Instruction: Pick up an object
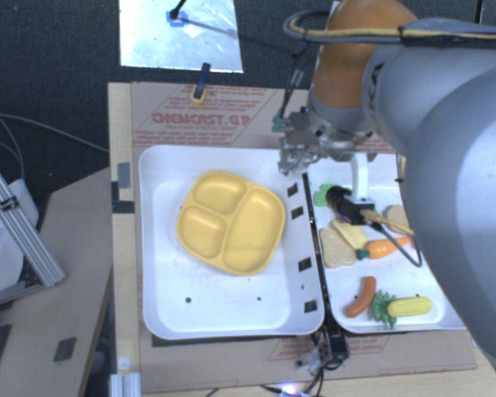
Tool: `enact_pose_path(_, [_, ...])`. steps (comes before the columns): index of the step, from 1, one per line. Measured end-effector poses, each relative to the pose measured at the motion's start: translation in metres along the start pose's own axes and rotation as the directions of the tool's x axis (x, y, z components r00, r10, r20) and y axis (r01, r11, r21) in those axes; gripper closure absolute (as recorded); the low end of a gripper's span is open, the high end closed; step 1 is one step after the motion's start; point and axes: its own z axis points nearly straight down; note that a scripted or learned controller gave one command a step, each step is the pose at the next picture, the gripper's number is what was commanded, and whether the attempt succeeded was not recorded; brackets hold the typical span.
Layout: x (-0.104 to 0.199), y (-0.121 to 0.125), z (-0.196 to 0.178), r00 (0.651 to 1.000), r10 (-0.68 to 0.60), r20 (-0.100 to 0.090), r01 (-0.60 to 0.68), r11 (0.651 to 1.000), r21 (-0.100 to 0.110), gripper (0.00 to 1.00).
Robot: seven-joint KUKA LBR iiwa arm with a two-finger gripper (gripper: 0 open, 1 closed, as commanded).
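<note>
We see the grey arm (455, 147) reaching in from the right, its bulk large across the upper right of the view. The orange band (360, 35) sits on top, above the wrist (339, 126). The wrist points down and slightly left. The claw (296, 160) hangs below it, metal, small, pointing downward near the upper middle.

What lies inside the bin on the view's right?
A carrot, a sausage, a corn cob and a bread slice. The arm covers the bin's right side, so anything there is hidden.
</note>
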Motion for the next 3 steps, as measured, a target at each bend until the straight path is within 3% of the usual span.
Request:
enact_pose_path(1, [0.001,-0.002,-0.007,1.0,-0.006,0.001,0.006,1.0,0.006,1.0])
enact_pose_path(2, [0.031,0.049,0.074,1.0,-0.002,-0.001,0.002,1.0,0.012,1.0])
enact_pose_path(3, [0.054,0.048,0.095,1.0,-0.001,-0.001,0.001,1.0,0.01,1.0])
